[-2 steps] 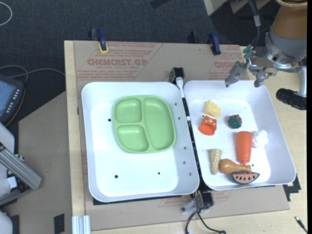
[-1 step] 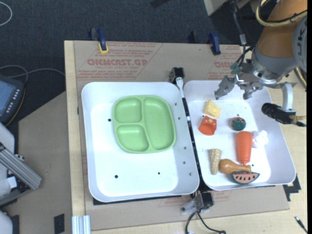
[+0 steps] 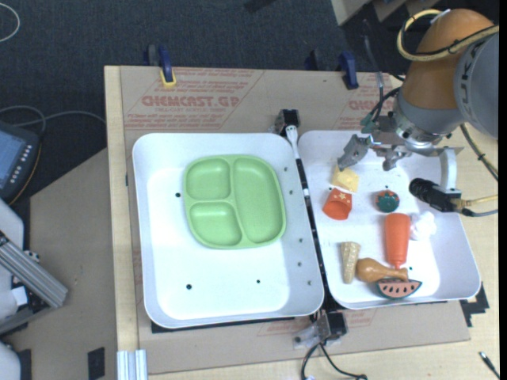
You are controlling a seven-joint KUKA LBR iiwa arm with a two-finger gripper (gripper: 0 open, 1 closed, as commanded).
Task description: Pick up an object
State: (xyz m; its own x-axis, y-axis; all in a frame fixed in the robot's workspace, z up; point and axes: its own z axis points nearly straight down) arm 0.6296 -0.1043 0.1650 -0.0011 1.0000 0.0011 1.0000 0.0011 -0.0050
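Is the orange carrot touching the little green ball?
Apart. The camera view shows bare white bin floor between the carrot and the green ball.

Two white bins, one green divided plate, perhaps seven toy foods

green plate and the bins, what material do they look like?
Green plate: looks like moulded plastic, matte pale green, one piece with three rounded compartments and soft edges. Left bin and right bin: probably thin formed plastic, glossy white, with rounded corners and a light sheen on the floor. Could be coated metal; the picture cannot settle that.
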